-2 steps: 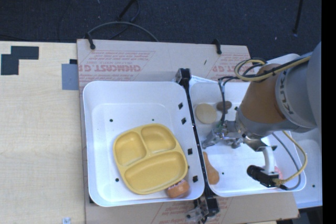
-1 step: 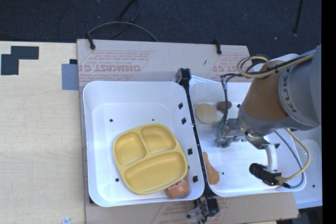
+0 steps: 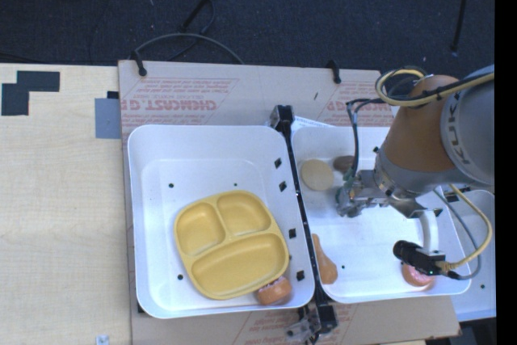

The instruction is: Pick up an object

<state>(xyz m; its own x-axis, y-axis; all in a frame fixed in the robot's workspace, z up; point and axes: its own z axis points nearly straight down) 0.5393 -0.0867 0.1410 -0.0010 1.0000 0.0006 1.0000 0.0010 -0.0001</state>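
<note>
That pale round lump (image 3: 317, 174) beside the pincer (image 3: 349, 206) looks light and smooth, best pinched across its middle; the pincer's state I cannot tell.

Yellow tray (image 3: 232, 246), 2 white bins (image 3: 153, 174)

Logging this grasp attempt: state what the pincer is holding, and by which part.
It cannot be told. The pincer hangs low in the right bin beside a beige round object, and nothing is visibly held.
</note>
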